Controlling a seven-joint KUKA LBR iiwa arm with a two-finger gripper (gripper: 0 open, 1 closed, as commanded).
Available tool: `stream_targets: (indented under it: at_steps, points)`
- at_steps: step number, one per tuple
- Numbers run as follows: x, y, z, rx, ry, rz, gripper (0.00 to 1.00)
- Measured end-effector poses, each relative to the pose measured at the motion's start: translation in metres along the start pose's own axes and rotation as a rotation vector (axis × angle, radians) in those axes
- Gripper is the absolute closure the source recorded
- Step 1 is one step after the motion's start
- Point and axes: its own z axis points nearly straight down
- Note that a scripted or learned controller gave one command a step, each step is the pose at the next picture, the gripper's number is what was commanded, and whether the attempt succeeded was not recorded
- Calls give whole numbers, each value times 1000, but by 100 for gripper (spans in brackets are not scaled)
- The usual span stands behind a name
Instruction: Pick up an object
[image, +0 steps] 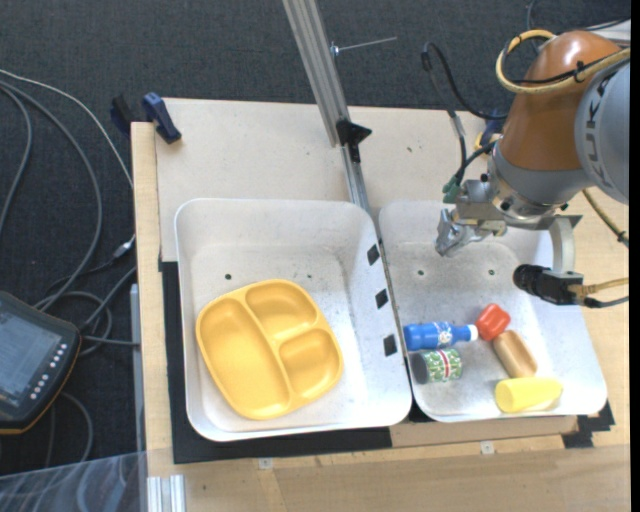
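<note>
My gripper (449, 238) hangs over the back part of the right bin (425, 290), above bare floor. Nothing shows between its fingers. Toward the bin's front lie a blue and white bottle (438, 334), a green patterned can (438, 366), a red piece (492, 322), a tan cylinder (514, 353) and a yellow block (528, 394). All of them sit well forward of the gripper.
The left bin (200, 230) holds a yellow divided plate (268, 346). A metal pole (322, 70) slants down to the ridge between the bins. A black fitting with a cable (545, 283) hangs beside the right bin's far wall. A blue clamp (160, 115) sits at the bench's back left.
</note>
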Motion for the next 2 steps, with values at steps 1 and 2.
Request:
stream_targets:
  at_steps: [1,2]
  points:
    - [53,-2,10,4,1,0,100]
    - [106,-11,15,4,0,0,100]
